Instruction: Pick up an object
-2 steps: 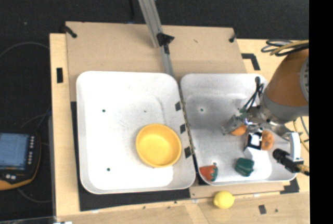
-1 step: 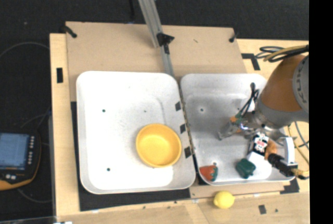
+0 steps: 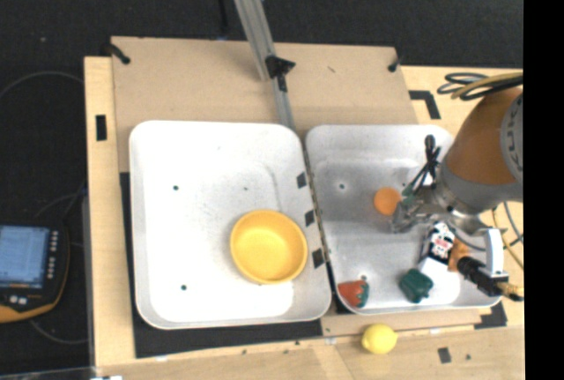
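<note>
Gripper (image 3: pixel 407 212) sits in the right bin (image 3: pixel 352 149), orange ball (image 3: pixel 386 200) touching its left side; can't tell its state.

An orange ball (image 3: pixel 385 200) lies mid-way in the right bin (image 3: pixel 352 153), just beside the tool (image 3: pixel 404 218). A green block (image 3: pixel 416 284) and a red strawberry-like toy (image 3: pixel 353 291) rest near that bin's front edge.

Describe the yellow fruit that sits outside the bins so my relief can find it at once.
Start at the right bin and go to its near rim. Just outside that rim, on the tan bench, lies a small lemon. It is the one item outside both bins, far smaller than the yellow bowl in the left bin.
</note>
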